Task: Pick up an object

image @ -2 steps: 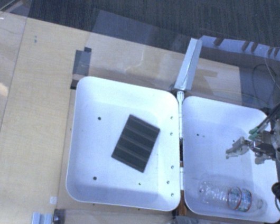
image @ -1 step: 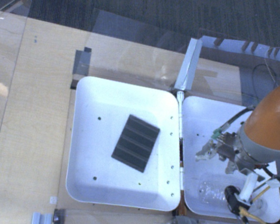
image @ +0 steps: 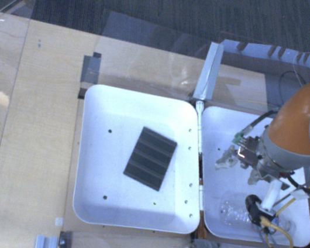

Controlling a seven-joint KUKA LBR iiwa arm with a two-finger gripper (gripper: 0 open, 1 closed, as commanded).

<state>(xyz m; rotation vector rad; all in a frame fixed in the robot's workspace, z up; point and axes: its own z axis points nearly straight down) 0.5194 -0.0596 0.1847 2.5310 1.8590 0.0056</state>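
Note:
A dark grey ridged rectangular block (image: 150, 158) lies flat, slightly tilted, in the middle of the left bin (image: 105, 105). A clear, crumpled plastic item (image: 235, 212) rests on the floor of the right bin (image: 220, 123) near its front edge. My gripper (image: 239, 167) hangs over the middle of the right bin, below the orange band (image: 297, 125) of the arm. It is above and slightly behind the clear item, far from the dark block. The wrist body hides what is under the gripper.
A raised divider (image: 199, 158) separates the two bins. Black and yellow cables (image: 265, 220) trail from the wrist over the right bin's front right corner. A metal bracket (image: 209, 70) stands behind the bins. Wooden bench surface (image: 24, 127) extends to the left.

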